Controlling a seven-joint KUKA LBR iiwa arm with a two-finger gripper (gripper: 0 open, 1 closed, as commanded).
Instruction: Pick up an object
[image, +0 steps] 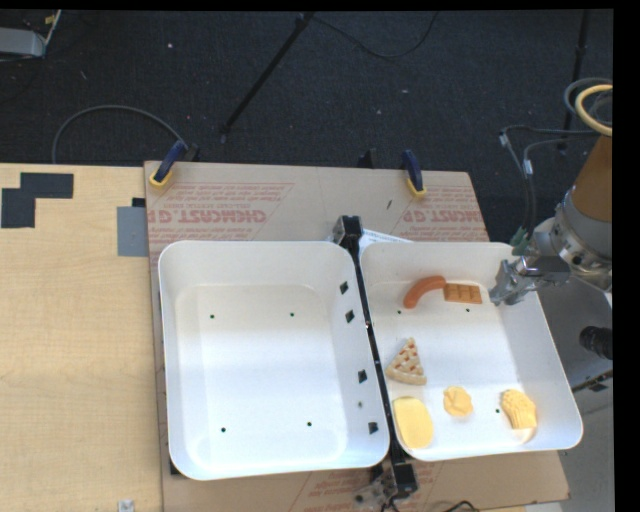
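Note:
The right bin (520, 350) holds several toy foods. An orange sausage (423, 290) and a tan waffle piece (462, 293) lie near its far wall. A pizza slice (407, 364) sits by the divider. A pale yellow oval piece (413, 422), a small yellow lump (458, 401) and a corn-like yellow piece (518, 408) lie along the near side. My gripper (508, 283) hangs over the bin's far right edge, just right of the waffle piece, with nothing seen between its fingers.
The left bin (200, 290) lies beside the right one, with a black clip strip (361, 330) between them. Both rest on a cardboard sheet (300, 205) held by two clamps (412, 172). Wooden bench surface (70, 350) lies to the left.

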